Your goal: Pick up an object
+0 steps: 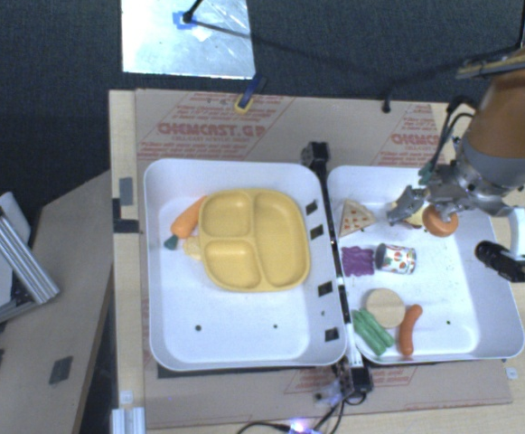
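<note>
Smooth, glossy white plastic is seen in both bins [244,351]. The yellow divided plate [248,240] appears as matt plastic. Printed brown cardboard [217,127] is laid beneath; a reflective foil sheet [188,23] lies upper left.

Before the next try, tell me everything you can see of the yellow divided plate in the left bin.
The yellow plate is a rounded-square tray of what looks like moulded plastic, with three compartments: two at the far side, one wider at the near side. Nothing lies in any of them. It lies flat in the left bin, turned slightly off square to the walls. A toy carrot rests against its far left corner, and something small and pale yellow pokes out just below that. The claw is over the right bin, well away.
</note>
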Controlling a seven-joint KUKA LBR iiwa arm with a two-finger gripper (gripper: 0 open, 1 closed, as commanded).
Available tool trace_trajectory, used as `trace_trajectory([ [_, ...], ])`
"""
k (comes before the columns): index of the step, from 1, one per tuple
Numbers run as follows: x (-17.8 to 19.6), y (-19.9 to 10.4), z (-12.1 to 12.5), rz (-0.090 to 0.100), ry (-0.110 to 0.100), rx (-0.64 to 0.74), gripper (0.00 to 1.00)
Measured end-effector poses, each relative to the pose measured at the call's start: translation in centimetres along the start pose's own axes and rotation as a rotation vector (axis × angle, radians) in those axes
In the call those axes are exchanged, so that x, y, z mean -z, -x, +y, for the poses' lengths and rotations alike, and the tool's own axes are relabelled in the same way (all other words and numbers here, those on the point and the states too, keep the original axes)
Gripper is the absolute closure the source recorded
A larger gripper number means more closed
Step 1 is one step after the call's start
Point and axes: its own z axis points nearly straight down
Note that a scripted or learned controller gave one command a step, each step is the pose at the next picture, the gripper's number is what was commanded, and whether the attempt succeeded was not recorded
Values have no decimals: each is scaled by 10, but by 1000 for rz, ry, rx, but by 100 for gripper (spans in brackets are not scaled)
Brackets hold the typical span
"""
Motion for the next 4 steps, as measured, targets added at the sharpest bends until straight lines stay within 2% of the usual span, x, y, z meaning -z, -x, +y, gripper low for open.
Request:
trace_trajectory([
  [1,7,0,3,-2,13,2,0],
  [2,-52,4,-4,-1,8,0,0],
  [3,-108,-4,2,-1,11,3,0],
  [4,-119,-4,4,-1,16,1,0],
])
